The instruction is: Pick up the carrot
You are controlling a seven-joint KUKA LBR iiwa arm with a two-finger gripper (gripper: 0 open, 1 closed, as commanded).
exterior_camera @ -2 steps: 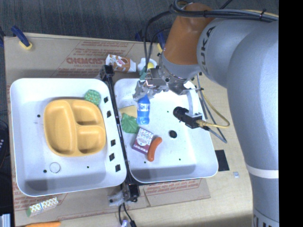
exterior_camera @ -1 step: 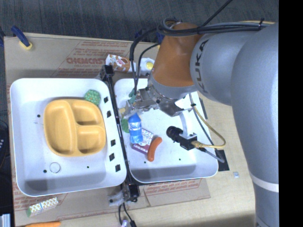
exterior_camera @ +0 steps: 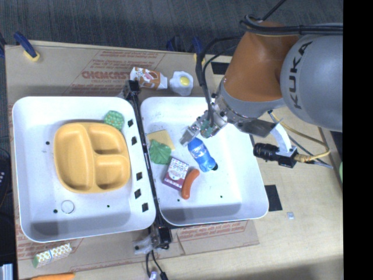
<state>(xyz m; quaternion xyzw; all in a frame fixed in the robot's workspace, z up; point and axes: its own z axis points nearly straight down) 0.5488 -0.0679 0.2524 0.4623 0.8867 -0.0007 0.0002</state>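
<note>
Lying in the right bin (exterior_camera: 247,174) is the carrot (exterior_camera: 189,184), beside a small packet (exterior_camera: 176,173), not picked up yet. Above a blue bottle (exterior_camera: 201,154) sits the gripper (exterior_camera: 201,128); I cannot tell its state.

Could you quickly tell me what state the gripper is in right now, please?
Gripper: over the right bin, just above the blue bottle; open or shut cannot be told.

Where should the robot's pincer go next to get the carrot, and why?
Probably a short move down the view and a little left. The pincer hangs over the small blue plastic bottle in the right white bin, while the small orange carrot lies further on, beside the maroon snack packet, untouched.
</note>
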